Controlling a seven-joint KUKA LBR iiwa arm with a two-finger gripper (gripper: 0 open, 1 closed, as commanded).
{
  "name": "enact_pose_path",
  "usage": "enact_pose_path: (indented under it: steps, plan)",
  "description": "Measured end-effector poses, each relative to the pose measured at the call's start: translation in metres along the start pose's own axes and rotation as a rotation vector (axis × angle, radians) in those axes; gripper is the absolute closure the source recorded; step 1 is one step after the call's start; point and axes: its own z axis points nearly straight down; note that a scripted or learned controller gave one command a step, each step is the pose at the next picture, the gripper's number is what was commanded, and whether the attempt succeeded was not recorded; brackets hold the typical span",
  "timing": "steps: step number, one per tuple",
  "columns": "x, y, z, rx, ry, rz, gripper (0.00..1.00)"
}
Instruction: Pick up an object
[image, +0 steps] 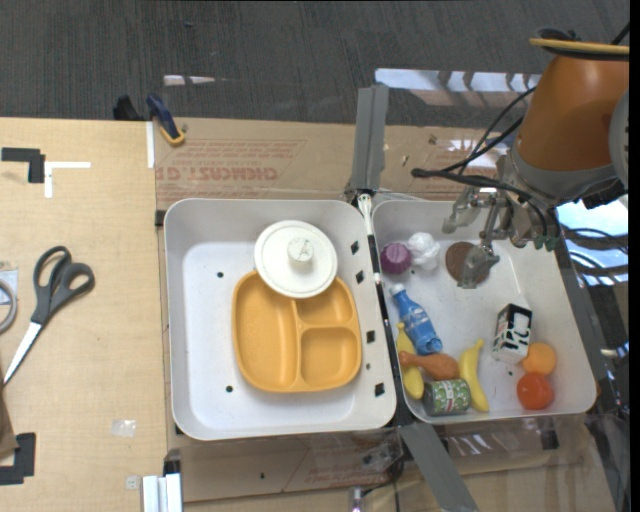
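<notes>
Gripper (478, 262) over right bin (570, 330) (toys) — left bin (185, 330): yellow tray (295, 345)

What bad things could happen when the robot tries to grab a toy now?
The toys in the right bin are crowded: the banana lies against the green can, so the gripper might pinch two at once or knock one away. The two orange balls look round and could roll off.
</notes>
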Motion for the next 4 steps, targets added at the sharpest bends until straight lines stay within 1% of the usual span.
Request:
enact_pose_path:
  steps: [1,2,3,4]
  plan:
    - [0.052,-0.04,0.107,0.001,-0.002,0.011,0.0]
    - [0.112,-0.038,0.108,0.0,0.001,-0.002,0.0]
    - [0.019,-0.066,0.106,0.001,-0.005,0.348,0.0]
    - [0.075,-0.116,0.106,0.001,-0.002,0.421,0.0]
